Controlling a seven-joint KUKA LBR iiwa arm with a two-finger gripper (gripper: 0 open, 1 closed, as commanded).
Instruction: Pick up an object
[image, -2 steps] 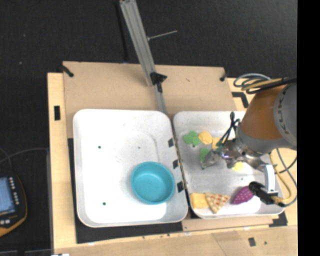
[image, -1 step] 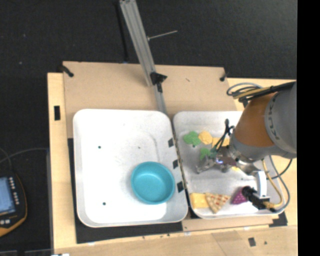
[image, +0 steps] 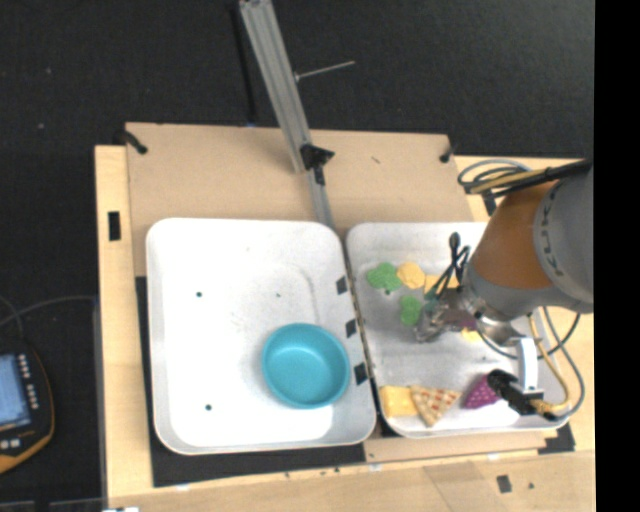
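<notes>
In the right bin (image: 400, 236), the gripper (image: 432, 325) is lowered just beside a small green piece (image: 411, 309), whose long axis cannot be made out, while whether anything is gripped cannot be told, and a blue bowl (image: 304, 365) is seen in the left bin (image: 200, 260).

Grey arm (image: 530, 255) reaching left, end effector (image: 432, 325) lowered

Tan wooden bench (image: 230, 175) bearing two shallow white bins

The left bin (image: 200, 260) and right bin (image: 375, 250) sit side by side, rims touching, on a black mat (image: 143, 330).
</notes>
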